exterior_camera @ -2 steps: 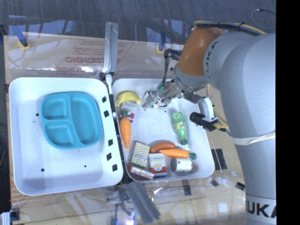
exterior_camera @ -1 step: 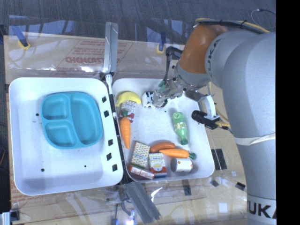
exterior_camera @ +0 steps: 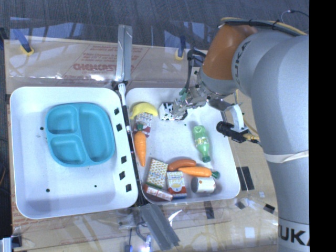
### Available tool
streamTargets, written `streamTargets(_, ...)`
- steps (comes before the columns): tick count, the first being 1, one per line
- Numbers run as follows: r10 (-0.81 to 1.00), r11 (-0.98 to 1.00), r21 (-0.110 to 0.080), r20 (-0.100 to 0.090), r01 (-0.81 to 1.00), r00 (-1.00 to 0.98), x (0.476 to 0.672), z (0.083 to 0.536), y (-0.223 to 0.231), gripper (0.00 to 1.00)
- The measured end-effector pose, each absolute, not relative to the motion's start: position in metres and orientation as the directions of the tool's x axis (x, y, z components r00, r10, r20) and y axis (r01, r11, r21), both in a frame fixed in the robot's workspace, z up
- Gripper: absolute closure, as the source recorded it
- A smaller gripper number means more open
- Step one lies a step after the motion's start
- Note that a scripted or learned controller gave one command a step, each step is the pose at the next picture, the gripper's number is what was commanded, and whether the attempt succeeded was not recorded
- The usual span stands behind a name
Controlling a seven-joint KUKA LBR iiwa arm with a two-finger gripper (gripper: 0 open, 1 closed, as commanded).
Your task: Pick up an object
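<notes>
robot lab | grey arm (exterior_camera: pixel 273 72) | two bins (exterior_camera: pixel 21 140) | toy food (exterior_camera: pixel 195 170)

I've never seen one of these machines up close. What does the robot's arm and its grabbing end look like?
The arm is thick, rounded and light grey, with a glossy orange band above the wrist and part of dark lettering near its base. Thin cables loop over its top. The gripper is a small metal assembly, with black fittings beside it.
</notes>
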State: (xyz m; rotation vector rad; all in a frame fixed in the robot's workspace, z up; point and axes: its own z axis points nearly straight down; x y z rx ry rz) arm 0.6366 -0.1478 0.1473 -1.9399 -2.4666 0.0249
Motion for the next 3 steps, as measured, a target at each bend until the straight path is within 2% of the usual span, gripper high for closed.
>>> streamTargets(1,0.972,0.236,-0.015,-0.007,0.972,-0.236,0.637,0.147,-0.148,0.0)
streamTargets(2,0.92,0.391,0.026,-0.023,0.92,-0.39,0.666,0.111,-0.134,0.0)
streamTargets(3,0.919,0.395,0.034,-0.029,0.918,-0.394,0.669,0.124,-0.133,1.0)
